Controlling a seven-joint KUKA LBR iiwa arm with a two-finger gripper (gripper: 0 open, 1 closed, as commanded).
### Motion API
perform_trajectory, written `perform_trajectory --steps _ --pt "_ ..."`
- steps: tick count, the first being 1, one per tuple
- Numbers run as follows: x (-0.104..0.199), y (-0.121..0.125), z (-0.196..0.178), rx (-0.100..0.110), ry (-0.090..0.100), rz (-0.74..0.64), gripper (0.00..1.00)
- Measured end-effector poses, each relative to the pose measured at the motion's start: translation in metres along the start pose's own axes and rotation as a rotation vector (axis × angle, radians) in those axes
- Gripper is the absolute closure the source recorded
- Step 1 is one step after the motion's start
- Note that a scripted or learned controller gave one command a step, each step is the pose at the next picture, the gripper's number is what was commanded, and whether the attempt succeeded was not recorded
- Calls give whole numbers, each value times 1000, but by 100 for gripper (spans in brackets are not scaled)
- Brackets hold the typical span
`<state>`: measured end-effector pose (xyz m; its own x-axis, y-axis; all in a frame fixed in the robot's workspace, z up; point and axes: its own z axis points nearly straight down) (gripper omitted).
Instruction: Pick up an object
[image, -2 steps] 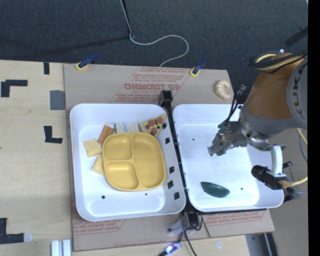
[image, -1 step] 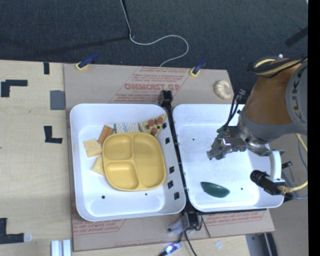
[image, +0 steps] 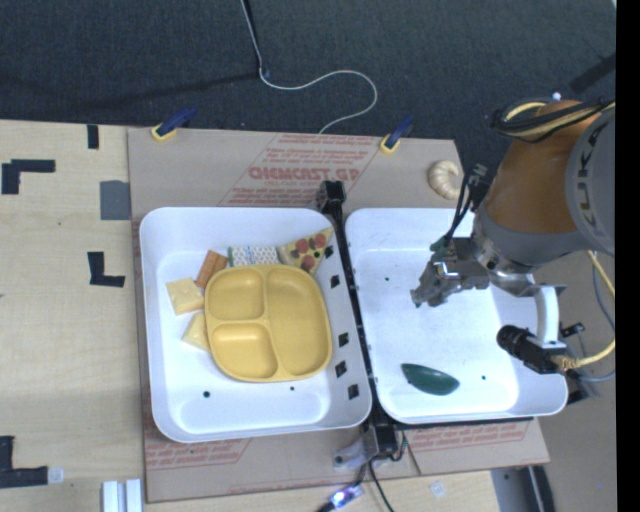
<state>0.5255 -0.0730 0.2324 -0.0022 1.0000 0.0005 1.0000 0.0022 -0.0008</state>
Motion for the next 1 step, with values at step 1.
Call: perform_trajectory --steps 1 --pt "2 -2 0 2 0 0 100"
